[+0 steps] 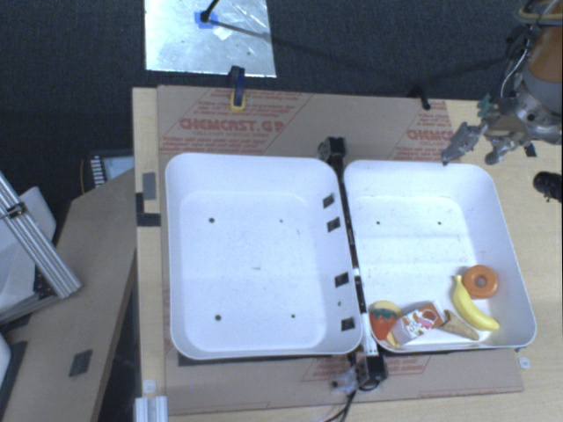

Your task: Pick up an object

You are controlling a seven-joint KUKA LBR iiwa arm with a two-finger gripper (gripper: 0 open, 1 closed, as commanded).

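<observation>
While the fingers (476,145) hang apart, banana (472,306) touches donut (480,280).

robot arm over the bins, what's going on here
The robot arm's claw hangs above the far right corner of the right bin, holding nothing. The things to pick lie bunched in that bin's near right corner: a banana, an orange ring, a small packet and a red-orange fruit. Nothing is lifted yet.
</observation>
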